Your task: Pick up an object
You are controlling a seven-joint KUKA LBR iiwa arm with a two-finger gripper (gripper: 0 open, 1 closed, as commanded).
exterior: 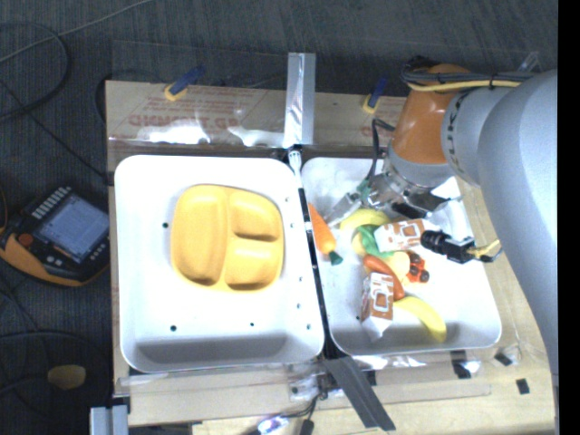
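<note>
Arm (507, 143) fills the right side, reaching down into the right bin (471, 329). Left bin (136, 333) carries a yellow divided plate (227, 236). Gripper (349, 205) hangs over a banana (367, 218) among the toy food; whether it grips anything, I cannot tell.

One fixed camera above the bench (136, 107), looking down at a slant, far enough to take in both bins, left bin (136, 270) and right bin (480, 306). Arm (507, 143) enters from right; floor shows at top and left
</note>
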